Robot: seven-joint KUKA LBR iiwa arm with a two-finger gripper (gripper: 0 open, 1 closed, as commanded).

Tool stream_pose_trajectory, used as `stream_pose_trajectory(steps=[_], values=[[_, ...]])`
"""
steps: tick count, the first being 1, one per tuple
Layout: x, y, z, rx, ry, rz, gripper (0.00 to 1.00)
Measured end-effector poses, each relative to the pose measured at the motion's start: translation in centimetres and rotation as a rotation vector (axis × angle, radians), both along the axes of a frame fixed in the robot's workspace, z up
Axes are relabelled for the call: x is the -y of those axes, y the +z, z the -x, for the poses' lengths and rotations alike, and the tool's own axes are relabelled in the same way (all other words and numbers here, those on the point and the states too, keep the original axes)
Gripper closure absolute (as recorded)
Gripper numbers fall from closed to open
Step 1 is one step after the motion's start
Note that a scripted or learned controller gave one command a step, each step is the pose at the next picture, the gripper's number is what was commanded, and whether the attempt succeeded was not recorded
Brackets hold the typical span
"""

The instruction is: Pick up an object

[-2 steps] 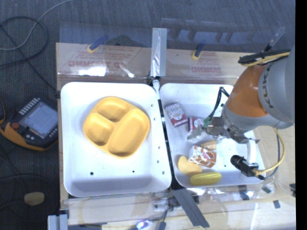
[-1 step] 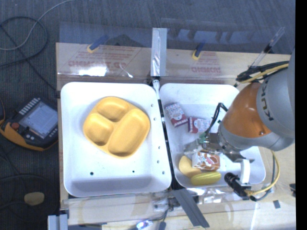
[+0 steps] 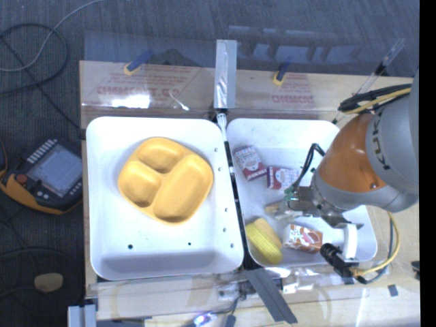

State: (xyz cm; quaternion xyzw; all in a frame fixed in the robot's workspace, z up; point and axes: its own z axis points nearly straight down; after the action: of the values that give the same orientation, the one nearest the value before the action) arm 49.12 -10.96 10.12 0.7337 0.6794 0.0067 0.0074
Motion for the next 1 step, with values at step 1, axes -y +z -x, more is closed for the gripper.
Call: stream_pose_trajectory(steps=[1], values=[[0.00,-0.01,0.02,0.000,0.000,0.000,0.00]])
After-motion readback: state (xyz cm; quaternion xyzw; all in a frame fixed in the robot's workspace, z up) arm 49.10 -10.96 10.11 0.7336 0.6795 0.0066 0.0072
